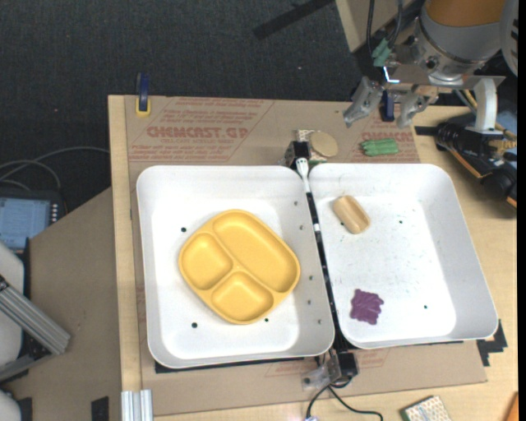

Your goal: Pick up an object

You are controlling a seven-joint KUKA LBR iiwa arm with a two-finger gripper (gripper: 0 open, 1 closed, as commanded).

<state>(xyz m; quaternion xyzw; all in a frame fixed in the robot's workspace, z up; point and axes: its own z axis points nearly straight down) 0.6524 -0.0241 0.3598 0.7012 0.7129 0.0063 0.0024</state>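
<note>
Gripper (386, 104) spread wide, holding nothing, hangs beyond right bin (460, 247) far rim. Tan block (351, 214) in that bin's near-left, well apart from gripper.

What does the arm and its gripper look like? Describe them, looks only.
The arm is grey and rounded, with an orange band at the picture's top edge. Below it sits a paler, silvery wrist ring. The gripper is metallic grey, with two thin fingers and some small greenish and blue parts on its body. Dark cables run beside it.
</note>
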